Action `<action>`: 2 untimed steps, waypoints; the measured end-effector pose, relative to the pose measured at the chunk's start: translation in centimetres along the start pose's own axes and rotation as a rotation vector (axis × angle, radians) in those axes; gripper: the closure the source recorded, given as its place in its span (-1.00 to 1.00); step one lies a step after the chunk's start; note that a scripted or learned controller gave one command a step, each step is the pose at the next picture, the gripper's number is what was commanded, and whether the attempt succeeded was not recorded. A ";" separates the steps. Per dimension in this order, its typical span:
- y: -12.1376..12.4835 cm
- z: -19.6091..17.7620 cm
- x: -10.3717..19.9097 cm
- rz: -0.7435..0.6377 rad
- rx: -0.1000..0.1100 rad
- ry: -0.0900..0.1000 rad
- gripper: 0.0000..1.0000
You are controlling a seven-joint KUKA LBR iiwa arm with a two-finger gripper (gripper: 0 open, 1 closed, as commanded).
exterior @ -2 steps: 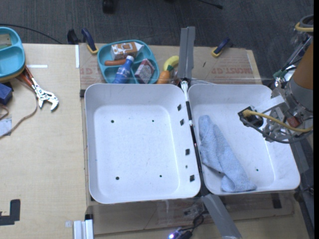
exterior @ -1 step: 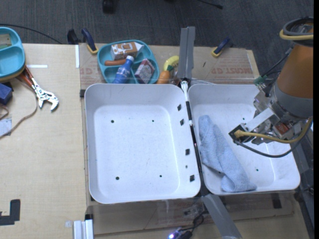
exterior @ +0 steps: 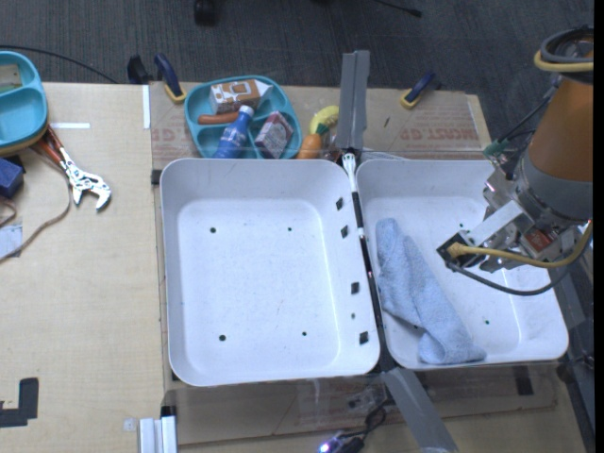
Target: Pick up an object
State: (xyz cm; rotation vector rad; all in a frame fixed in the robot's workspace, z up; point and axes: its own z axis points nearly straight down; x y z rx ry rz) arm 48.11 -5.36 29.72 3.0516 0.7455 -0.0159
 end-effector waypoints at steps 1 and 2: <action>1.8 1.4 7.7 -0.181 -0.002 0.004 1.00; 5.1 5.3 13.0 -0.210 -0.003 0.005 1.00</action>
